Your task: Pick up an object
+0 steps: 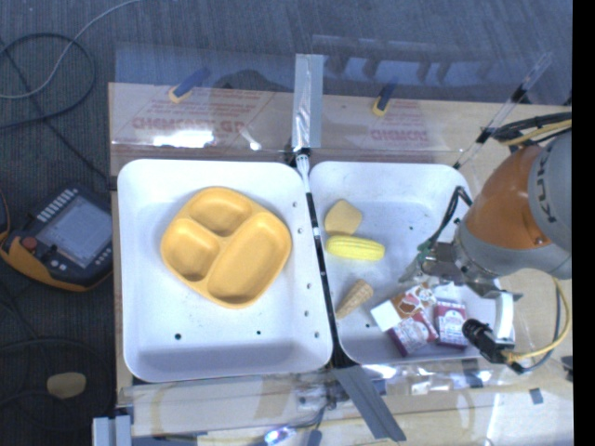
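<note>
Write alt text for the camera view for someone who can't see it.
A grey and orange robot arm reaches from the right over the right bin, above red snack packets; corn, a cone and a tan piece lie nearby. The left bin holds a yellow divided plate.

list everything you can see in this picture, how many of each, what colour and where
bins: two, white, side by side on the bench
divided plate: one, yellow, three compartments, middle of the left bin
bread piece: one, tan, upper left of the right bin
corn cob: one, yellow, right bin, just below the bread piece
cone: one, tan, right bin, near its left wall
packets: a small cluster, red and white, lower part of the right bin; exact count unclear
control pad: one, grey and orange, on the floor left of the bench
cables: several, dark and white, on the floor at upper left
arm: one, grey with orange band, over the right bin's right side
hand: one, dark, just above the packets
</note>
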